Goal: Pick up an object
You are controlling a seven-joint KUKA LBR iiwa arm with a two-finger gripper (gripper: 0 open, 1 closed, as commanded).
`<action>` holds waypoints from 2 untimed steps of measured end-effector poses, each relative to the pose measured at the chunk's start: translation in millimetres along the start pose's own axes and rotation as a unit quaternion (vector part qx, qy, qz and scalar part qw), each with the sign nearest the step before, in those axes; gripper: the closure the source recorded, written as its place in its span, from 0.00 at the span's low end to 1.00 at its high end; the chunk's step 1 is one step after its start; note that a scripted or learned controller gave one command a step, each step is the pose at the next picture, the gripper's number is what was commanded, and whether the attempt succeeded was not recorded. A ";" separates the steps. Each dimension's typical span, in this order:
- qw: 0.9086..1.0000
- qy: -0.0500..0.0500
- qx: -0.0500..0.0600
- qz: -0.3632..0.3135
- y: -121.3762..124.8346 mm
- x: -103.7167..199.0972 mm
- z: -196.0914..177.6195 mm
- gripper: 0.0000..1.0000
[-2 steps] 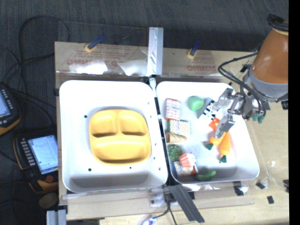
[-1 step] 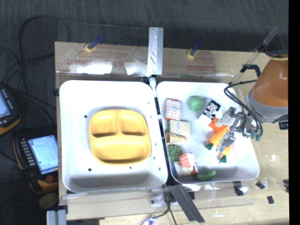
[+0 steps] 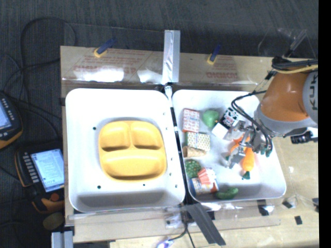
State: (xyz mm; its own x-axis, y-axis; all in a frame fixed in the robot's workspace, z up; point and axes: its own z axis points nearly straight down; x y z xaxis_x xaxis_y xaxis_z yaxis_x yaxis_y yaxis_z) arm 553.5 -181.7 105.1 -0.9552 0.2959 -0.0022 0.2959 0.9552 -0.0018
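Note:
My gripper (image 3: 238, 153) hangs low over the right part of the right bin (image 3: 276, 185), under the arm's orange band. An orange carrot (image 3: 249, 161) with a green tip lies right beside the gripper, on its right; whether they touch is unclear. Just left of the gripper lies a small white block (image 3: 219, 131), with a white-and-black item (image 3: 229, 119) behind it.
The right bin's left half holds a red-and-white box (image 3: 191, 120), a green lump (image 3: 209, 118), a patterned box (image 3: 199, 141), a green round item (image 3: 192, 167), a red-and-white carton (image 3: 207, 180) and a green pickle (image 3: 227, 192). A yellow divided tray (image 3: 133, 149) sits in the left bin (image 3: 83, 112).

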 end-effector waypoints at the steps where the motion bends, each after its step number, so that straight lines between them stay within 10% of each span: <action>1: 1.000 -0.009 -0.001 0.026 -1.6 38.6 13.9 0.00; 2: 1.000 -0.009 -0.001 0.025 -0.4 37.7 3.4 1.00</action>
State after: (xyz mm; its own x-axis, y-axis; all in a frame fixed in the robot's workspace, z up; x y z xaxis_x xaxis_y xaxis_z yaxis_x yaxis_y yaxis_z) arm 517.4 -170.9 101.7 -0.9394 0.3423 -0.0197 0.3424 0.9396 0.0000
